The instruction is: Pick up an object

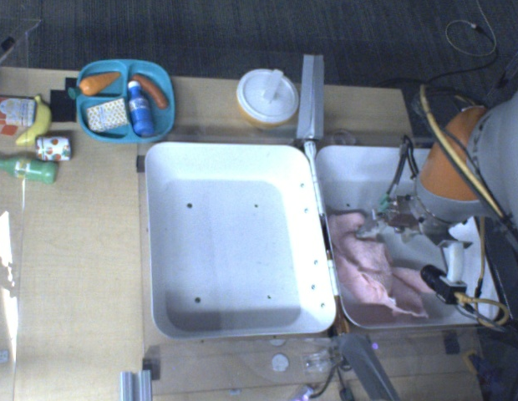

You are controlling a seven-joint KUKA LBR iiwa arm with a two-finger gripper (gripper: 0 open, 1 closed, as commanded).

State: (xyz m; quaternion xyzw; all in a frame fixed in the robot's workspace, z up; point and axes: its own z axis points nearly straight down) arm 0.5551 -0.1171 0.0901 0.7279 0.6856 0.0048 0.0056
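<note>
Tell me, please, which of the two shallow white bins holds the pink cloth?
The right-hand white bin, under the gripper, holds the crumpled pink cloth; the larger left white bin shows bare floor.

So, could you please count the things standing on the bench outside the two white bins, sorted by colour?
Blue: 1, the divided tray
White with yellow: 1, the lidded cup
Yellow: 1, the banana
Green: 1, the bottle
White with print: 2, the small can and the carton
Total: 6
</note>
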